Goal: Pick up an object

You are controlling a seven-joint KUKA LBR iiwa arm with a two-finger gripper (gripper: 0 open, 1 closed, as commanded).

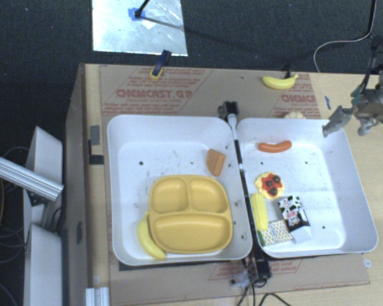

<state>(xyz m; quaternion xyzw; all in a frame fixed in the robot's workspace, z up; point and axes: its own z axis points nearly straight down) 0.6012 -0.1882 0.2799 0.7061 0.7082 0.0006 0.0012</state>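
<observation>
My gripper (pixel 349 125) hangs over the far right corner of the right bin (pixel 345 190), open, with nothing between its fingers. Below and to its left in that bin lie an orange sausage (pixel 274 146), a round pizza toy (pixel 270 183), a yellow corn cob (pixel 259 210), a black-and-white milk carton (pixel 293 212) and a small patterned box (pixel 277 233). The left bin (pixel 131 171) holds a yellow divided plate (pixel 190 212), a banana (pixel 149 238) at the plate's front left, and an orange wedge (pixel 216 162).
A second banana (pixel 279 81) lies on the cardboard bench behind the right bin, with a small pale object (pixel 295 115) at that bin's back rim. A black divider bar (pixel 241 171) runs between the bins. A cable (pixel 335 46) loops above the arm.
</observation>
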